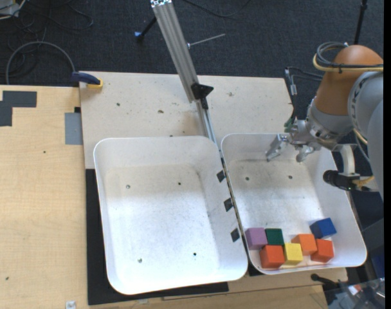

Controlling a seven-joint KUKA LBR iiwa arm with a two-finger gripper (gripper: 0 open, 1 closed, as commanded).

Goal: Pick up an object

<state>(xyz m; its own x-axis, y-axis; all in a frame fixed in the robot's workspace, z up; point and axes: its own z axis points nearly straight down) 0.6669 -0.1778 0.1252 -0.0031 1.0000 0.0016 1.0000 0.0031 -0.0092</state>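
You're looking at a robotics lab: a grey KUKA arm with an orange band (347, 85) over a pale wooden bench (35, 192), two shallow white plastic bins (118, 148), a slanted aluminium extrusion post (180, 50), and loose black cables (38, 50) on dark carpet.

Arm (366, 102) cut off at the right edge.
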